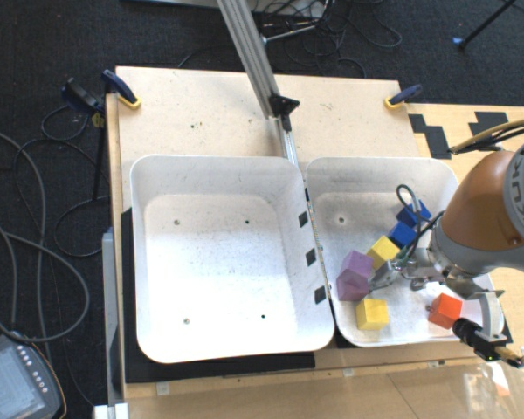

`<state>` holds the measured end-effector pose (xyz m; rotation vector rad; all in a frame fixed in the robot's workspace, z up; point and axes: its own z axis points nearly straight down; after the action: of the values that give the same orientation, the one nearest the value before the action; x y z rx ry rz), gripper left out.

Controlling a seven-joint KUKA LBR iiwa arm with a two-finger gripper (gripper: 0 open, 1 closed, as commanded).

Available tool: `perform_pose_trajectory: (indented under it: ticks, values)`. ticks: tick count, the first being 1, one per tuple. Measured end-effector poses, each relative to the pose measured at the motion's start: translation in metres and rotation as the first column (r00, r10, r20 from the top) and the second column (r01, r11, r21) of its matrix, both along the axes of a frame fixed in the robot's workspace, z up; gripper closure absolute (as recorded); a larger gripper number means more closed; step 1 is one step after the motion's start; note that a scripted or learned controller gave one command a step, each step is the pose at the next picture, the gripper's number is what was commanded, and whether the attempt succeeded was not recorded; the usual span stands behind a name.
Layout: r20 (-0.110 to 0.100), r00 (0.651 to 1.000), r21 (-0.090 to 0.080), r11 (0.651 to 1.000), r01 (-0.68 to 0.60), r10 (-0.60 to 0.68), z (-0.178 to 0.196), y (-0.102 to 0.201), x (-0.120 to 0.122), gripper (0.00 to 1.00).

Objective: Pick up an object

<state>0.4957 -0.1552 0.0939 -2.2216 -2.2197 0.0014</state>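
Pictured from above at a slant: grey KUKA arm (485, 212) with orange band, reaching in from the right over the right-hand white bin (358, 177). End effector (391, 273) lowered among a cluster of small blocks, just beside the purple block (355, 275) and close under the yellow block (384, 250). Could not be told whether the end effector stood open or shut, its tips lost against the clutter; nothing plainly seen in its hold.

Scattered around it in the same bin: a second yellow cube (372, 313) toward the near wall, an orange-red block (444, 311) close by the wrist hardware, and blue blocks (408, 225) farther back, beside a small dark loop of cable. Left-hand bin (157, 177) lying alongside on the pale bench (201, 112), blue-and-yellow clamps (120, 88) gripping its far corners.

Judged on progress: approach seemingly made, pick not yet shown. All blocks appeared to rest on the bin floor, none raised. Left to do, by this reading: a firm closure on one block, likeliest the purple or the nearer yellow, then a lift clear of the bin.
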Motion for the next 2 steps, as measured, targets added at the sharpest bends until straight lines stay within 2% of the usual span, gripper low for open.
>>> perform_pose_trajectory:
  ticks: [1,2]
  values:
    - [0.004,1.0,0.0,1.0,-0.001,0.001,0.012,0.0,0.001,1.0]
    - [0.008,1.0,-0.003,1.0,-0.003,0.003,0.074,-0.003,0.0,1.0]
